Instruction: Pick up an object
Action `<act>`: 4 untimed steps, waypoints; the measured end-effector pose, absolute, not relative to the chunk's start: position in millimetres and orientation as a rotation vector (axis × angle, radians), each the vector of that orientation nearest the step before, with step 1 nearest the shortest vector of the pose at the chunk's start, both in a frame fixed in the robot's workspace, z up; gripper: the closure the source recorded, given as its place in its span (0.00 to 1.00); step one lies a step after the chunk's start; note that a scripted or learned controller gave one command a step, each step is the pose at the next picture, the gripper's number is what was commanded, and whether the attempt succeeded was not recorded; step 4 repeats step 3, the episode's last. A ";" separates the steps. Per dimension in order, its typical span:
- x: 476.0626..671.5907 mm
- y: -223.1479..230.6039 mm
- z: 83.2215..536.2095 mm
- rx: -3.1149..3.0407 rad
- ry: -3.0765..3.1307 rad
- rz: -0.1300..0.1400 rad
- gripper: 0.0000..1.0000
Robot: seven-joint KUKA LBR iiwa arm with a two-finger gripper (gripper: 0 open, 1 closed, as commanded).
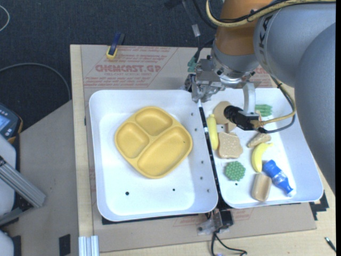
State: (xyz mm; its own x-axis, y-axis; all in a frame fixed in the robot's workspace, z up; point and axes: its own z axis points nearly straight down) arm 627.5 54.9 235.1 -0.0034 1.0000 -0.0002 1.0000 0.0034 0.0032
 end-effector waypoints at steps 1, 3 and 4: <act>636.0 77.2 226.7 2.217 2.222 0.004 1.00; 631.0 72.9 217.3 2.222 2.218 0.000 1.00; 631.0 72.9 217.3 2.222 2.218 0.000 1.00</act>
